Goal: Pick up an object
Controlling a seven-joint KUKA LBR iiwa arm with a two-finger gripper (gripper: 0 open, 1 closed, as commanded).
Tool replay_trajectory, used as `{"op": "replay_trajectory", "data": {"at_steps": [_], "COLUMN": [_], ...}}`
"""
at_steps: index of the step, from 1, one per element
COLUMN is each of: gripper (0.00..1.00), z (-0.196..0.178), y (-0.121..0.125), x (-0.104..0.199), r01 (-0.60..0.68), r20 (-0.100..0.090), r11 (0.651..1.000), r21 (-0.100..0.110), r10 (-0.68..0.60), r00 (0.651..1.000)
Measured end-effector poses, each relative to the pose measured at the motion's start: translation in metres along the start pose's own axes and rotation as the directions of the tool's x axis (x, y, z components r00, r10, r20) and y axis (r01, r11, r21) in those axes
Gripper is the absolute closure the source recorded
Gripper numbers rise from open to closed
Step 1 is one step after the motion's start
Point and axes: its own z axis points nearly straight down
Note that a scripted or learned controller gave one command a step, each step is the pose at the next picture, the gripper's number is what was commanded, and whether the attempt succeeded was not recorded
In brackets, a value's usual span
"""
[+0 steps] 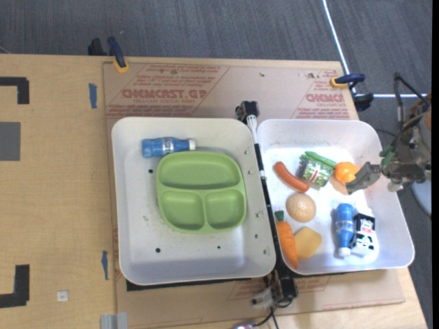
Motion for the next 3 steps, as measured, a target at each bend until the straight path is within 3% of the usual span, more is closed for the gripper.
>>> {"op": "replay_trajectory", "data": {"at_steps": [1, 2, 3], "gripper": [0.0, 0.0, 0.0], "z": [0.119, 0.156, 0.183], "y": [-0.008, -0.004, 0.039], "x": [-0.002, -0.009, 0.035], "r01": [-0.001, 0.109, -0.09], "r20": [-0.001, -0.001, 0.001], "r11": [1.0, 0.994, 0.996], "r21": [0.0, -0.001, -0.004], "r10": [0.001, -0.109, 0.09], "r00": [1.0, 0.994, 0.996]}}
